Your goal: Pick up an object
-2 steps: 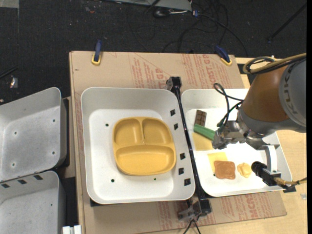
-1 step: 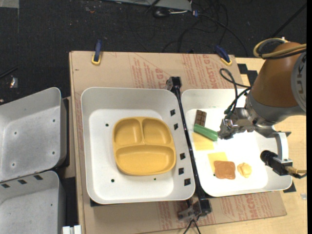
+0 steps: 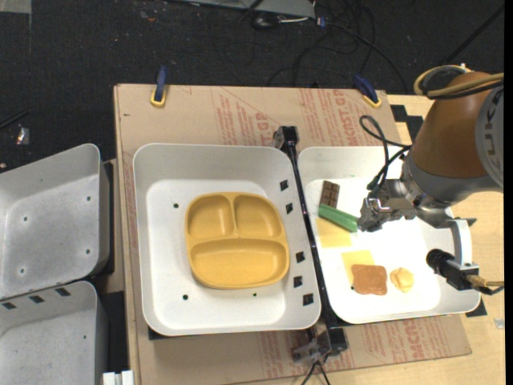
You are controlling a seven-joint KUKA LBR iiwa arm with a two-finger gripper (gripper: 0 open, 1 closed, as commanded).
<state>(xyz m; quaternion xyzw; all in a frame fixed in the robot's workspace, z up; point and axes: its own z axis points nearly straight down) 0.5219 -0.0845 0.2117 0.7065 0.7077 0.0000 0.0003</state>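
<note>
My gripper hangs low over the middle of the right bin, just right of a green block. The block lies slanted on a pale yellow flat piece. A brown chocolate bar lies just behind the block. Toward the front of that bin lie a brown toast-like piece, resting on a yellow square, and a small yellow lump. Nothing shows in the gripper's grasp.
The left bin holds a yellow divided plate. A black divider runs between the two bins. Grey trays lie off the bench at the left. The arm's orange and grey body covers the right bin's far right corner.
</note>
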